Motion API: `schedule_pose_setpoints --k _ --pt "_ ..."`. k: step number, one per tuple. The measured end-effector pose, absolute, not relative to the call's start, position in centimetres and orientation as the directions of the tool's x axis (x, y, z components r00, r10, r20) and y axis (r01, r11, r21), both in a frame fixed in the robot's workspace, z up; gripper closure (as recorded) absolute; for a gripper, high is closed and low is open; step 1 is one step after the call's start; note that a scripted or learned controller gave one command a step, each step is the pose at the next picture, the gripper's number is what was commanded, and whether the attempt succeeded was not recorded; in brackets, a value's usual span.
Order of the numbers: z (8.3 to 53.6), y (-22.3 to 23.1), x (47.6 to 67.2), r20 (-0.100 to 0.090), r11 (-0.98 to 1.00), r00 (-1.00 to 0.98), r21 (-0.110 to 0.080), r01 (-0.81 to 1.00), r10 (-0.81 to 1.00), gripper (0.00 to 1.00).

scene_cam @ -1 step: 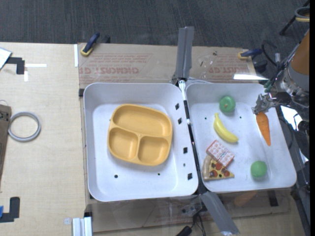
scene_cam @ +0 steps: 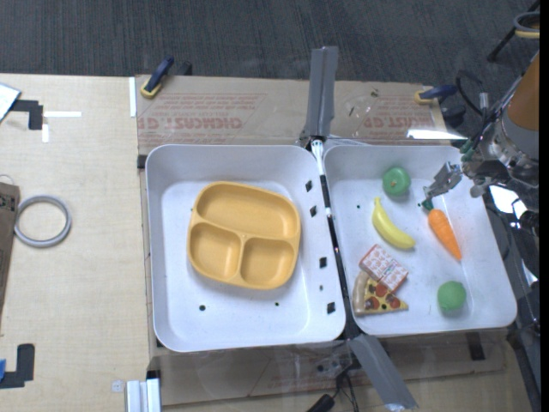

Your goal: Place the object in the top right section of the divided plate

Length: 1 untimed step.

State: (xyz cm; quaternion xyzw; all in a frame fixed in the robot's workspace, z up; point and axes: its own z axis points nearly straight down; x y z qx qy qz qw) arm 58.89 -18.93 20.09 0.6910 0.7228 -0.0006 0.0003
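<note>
Carrot (scene_cam: 444,233): orange, tapered, smooth; lies loose in my right bin (scene_cam: 489,316), just below my claw.
Claw (scene_cam: 439,187): mine, poised over the carrot's top end to grasp; fingers slightly apart, holding nothing.
Plate (scene_cam: 244,234): yellow, three moulded sections, in left bin (scene_cam: 171,316), awaiting delivery.

The scene is viewed from a single fixed camera set above the table (scene_cam: 77,316), angled downward at a slant. Both white bins (scene_cam: 163,256) are taken in whole from a moderate height, with dark floor (scene_cam: 257,15) seen beyond the far edge.
</note>
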Motion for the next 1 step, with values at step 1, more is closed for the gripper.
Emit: schedule_pose_setpoints --k 1 --pt "29.28 -22.06 63.31 -0.002 -0.034 0.034 0.000 0.999 0.999 0.00"
